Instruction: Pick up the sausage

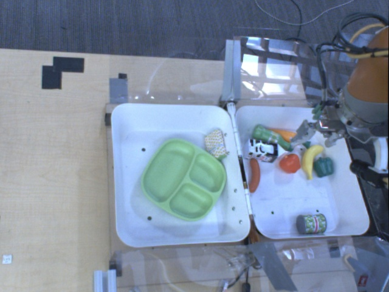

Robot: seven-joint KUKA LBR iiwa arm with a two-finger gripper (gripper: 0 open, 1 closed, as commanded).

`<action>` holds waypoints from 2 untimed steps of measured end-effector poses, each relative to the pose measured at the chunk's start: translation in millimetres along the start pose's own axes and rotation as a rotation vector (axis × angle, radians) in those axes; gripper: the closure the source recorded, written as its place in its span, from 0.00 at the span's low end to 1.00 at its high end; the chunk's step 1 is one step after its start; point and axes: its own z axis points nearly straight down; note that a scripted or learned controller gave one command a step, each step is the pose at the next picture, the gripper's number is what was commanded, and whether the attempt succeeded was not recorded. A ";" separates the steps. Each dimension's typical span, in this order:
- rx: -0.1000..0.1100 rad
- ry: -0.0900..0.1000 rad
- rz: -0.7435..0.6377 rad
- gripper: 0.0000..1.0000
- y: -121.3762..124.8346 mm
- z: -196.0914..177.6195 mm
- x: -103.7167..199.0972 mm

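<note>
The sausage (254,175), reddish-brown and elongated, lies along the left wall of the right bin (340,224), close to the divider between the bins. My gripper (316,136) hangs over the upper right part of that bin, well to the right of the sausage and apart from it. Its fingers (302,130) are spread open above the top of a yellow banana (310,160), with nothing gripped between them.
Around the gripper lie a green bottle (271,134), a carrot (284,134), a black-and-white carton (262,150), a red tomato (290,163) and a green pepper (324,166). A can (311,224) lies near the front. The left bin (121,163) holds a green divided plate (159,176) and a patterned snack (214,142).
</note>
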 end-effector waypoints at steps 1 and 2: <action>0.001 0.001 0.241 0.00 -16.5 129.8 32.5; 0.006 -0.002 0.153 0.00 60.6 136.7 40.9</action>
